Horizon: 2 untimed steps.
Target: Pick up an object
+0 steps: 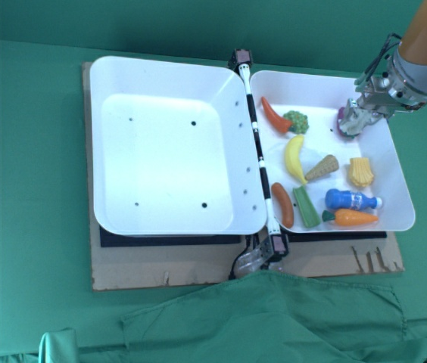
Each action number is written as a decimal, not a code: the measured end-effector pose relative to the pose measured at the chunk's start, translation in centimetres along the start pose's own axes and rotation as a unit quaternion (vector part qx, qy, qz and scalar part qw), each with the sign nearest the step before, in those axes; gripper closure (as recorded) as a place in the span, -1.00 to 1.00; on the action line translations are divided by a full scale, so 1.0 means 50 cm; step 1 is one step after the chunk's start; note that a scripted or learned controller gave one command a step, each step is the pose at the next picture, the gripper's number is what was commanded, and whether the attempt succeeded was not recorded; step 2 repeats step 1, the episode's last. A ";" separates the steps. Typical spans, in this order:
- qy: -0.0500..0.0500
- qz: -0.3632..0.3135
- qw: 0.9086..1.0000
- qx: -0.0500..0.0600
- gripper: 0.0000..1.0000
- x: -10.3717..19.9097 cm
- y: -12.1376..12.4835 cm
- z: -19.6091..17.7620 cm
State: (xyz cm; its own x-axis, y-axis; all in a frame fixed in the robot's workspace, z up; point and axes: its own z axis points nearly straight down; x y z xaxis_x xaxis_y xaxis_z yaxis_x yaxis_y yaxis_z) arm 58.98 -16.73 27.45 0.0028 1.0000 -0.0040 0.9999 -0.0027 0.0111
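On your far left sits the left bin [169, 157], a shallow, glossy white plastic tray with rounded corners and a few dark dots across its floor. Moving right, a black-and-white striped bar [254, 138] runs between the two trays. Now you're into the right bin [399, 191], and it's crowded with smooth toy food: a red chili [275, 116] touching a knobbly green broccoli [297, 121], below them a curved yellow banana [295, 159], a reddish sausage [282, 204] and a flat green stick [306, 206]. A ribbed tan cone [322, 168] lies just beside the banana. Further right, a blue bottle [350, 200] rests above an orange carrot [352, 218], with bumpy yellow corn [361, 172] near the wall. At the back right, your gripper [352, 121] is down on a dark purple object [345, 119], rounded and shiny, near the rim; it appears clamped between the metal fingers, the orange-banded arm slanting in above.
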 end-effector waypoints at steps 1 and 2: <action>0.000 -0.001 1.000 0.000 1.00 0.008 0.022 -0.113; 0.000 -0.001 1.000 0.000 1.00 0.008 0.022 -0.113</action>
